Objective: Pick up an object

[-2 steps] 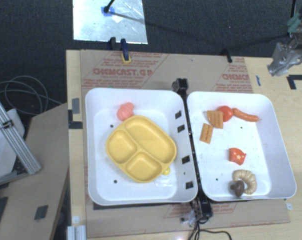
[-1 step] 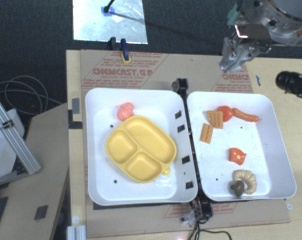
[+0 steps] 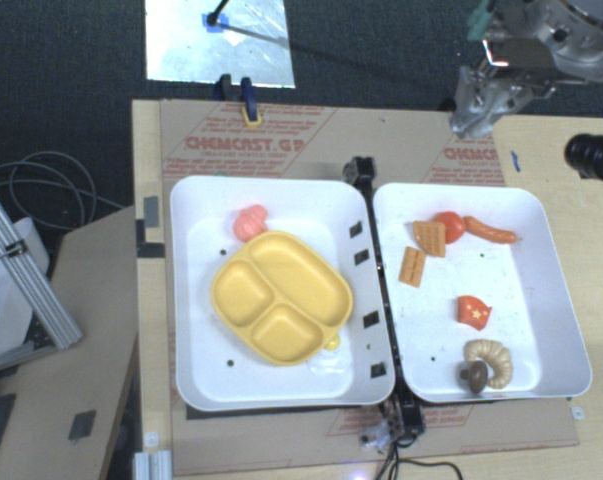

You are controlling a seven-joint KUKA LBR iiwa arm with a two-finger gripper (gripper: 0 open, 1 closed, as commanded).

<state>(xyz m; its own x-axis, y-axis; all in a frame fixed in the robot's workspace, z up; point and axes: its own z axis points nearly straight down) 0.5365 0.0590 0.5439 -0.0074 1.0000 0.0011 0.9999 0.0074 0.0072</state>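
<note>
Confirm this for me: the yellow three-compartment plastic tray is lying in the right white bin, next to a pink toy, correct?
Not quite. The camera view shows the yellow three-compartment plastic tray lying in the left white bin, not the right one. The pink toy does sit next to it.

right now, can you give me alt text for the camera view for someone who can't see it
Two white bins sit side by side on a bench: the left bin holds a yellow divided tray and a pink toy, the right bin a tomato, sausage, two crackers, strawberry and mushroom. The gripper hangs above the right bin's far edge.
</note>
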